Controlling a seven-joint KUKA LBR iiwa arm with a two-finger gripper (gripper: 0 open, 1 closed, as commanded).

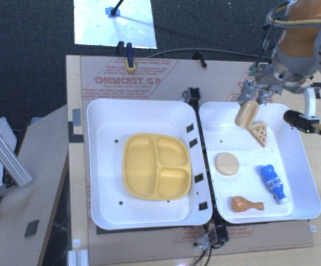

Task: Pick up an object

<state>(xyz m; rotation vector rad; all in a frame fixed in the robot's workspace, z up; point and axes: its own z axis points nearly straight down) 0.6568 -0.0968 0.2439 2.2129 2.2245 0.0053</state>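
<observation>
Camera view: a tan bread roll (pixel 246 114) is seen clamped between the fingers of the gripper (pixel 253 97), raised over the far part of the right bin (pixel 310 165). A pizza slice (pixel 258 133) lies just beside it; a yellow tray (pixel 156 166) sits in the left bin (pixel 102 121).

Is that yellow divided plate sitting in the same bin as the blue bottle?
No, the yellow plate lies in the left bin, the blue bottle in the right bin.
</observation>
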